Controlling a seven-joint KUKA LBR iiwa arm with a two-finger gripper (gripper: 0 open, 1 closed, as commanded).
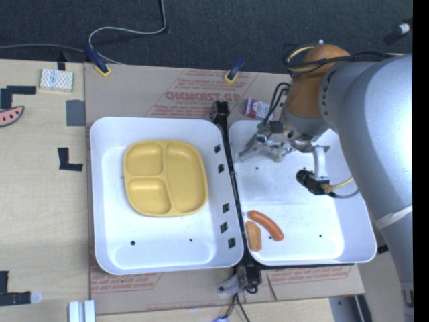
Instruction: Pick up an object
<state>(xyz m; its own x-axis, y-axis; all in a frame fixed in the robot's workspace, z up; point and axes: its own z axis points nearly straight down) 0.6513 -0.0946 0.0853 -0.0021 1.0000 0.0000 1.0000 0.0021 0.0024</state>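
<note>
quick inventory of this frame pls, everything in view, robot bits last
white bins: 2, white, side by side on the bench
divided plate: 1, yellow, three compartments, in the left bin
hot dog sausage: 1, orange-red, right bin, near its front left corner
hot dog bun: 1, tan, right bin, just left of the sausage
cardboard sheet: 1, brown with red print, under both bins
clamps: 2, blue and yellow, on the cardboard's far edge
small packet: 1, dark red and white, behind the right bin
sponge: 1, white and yellow, far left of bench
cable: 1, white, on the dark floor behind
arm: 1, grey with orange band, from the right
tool: 1, metal, over the right bin's far part
</note>
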